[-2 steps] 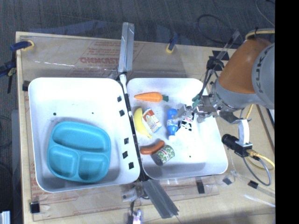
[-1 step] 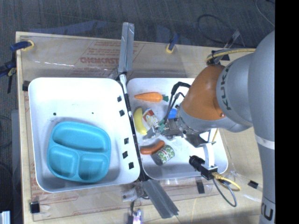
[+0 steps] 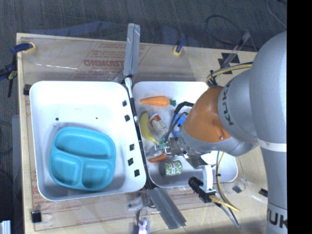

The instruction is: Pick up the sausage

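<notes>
The sausage (image 3: 157,158), a short reddish-orange piece, lies near the left wall of the right bin (image 3: 195,87), towards its front. My gripper (image 3: 169,146) hangs low over the bin, just above and to the right of the sausage. The orange band and grey wrist cover most of the gripper. I see nothing lifted off the bin floor.
Also in the right bin are a carrot (image 3: 155,101) at the back, a banana (image 3: 145,126), a small packet (image 3: 157,124) and a green can (image 3: 172,168) beside the sausage. The left bin (image 3: 73,94) holds a blue divided tray (image 3: 83,157).
</notes>
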Tool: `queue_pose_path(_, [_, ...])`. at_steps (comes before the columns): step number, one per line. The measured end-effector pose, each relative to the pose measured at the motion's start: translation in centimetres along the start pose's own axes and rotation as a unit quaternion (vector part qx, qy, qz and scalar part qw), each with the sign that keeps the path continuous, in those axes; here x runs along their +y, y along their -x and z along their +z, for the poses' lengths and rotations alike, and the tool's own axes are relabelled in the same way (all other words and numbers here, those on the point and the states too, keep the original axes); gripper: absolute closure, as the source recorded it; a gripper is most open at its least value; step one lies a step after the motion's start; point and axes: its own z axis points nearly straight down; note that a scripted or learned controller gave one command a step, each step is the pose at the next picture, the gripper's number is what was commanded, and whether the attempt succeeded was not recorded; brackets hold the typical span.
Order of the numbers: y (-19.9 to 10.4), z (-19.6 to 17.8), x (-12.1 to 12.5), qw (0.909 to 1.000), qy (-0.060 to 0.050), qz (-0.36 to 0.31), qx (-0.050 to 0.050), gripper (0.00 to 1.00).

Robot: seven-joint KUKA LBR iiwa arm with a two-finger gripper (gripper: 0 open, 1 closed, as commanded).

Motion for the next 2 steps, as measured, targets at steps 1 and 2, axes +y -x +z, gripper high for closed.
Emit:
queue_pose_path(1, [-0.1,-1.0,0.2,1.0,0.001,-0.003,0.001,1.0])
queue_pose_path(2, [-5.1,-9.9,8.0,0.9988,-0.003,0.048,0.002,1.0])
